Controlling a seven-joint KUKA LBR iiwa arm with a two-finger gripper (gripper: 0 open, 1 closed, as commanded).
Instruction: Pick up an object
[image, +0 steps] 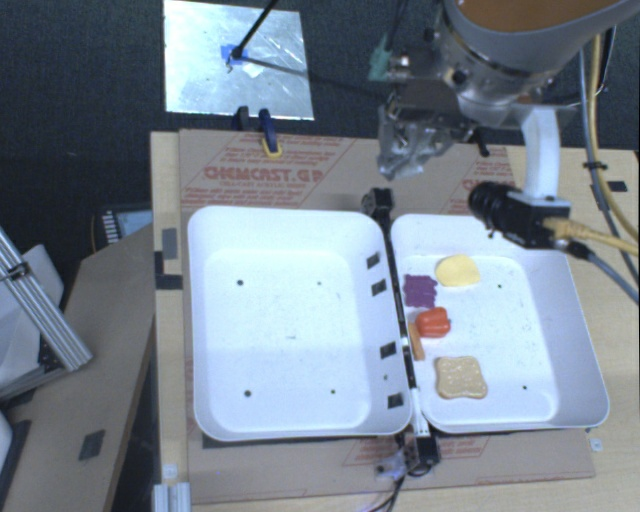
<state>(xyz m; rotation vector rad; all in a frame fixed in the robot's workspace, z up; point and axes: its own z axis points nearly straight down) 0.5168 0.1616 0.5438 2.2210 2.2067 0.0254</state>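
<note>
We see the gripper (405, 160) raised at twelve o'clock above the right bin (570, 330) (whether it is spread we cannot tell), seemingly to clear the toast slice (461, 378), orange piece (433, 322), purple piece (420, 291) and yellow piece (458, 270) clustered along the bin's nine o'clock side.

The arm (520, 45) is grey with an orange band at the top, ending in a metallic silver gripper (405, 160); yellow and grey cables (598, 100) trail at the right.
</note>
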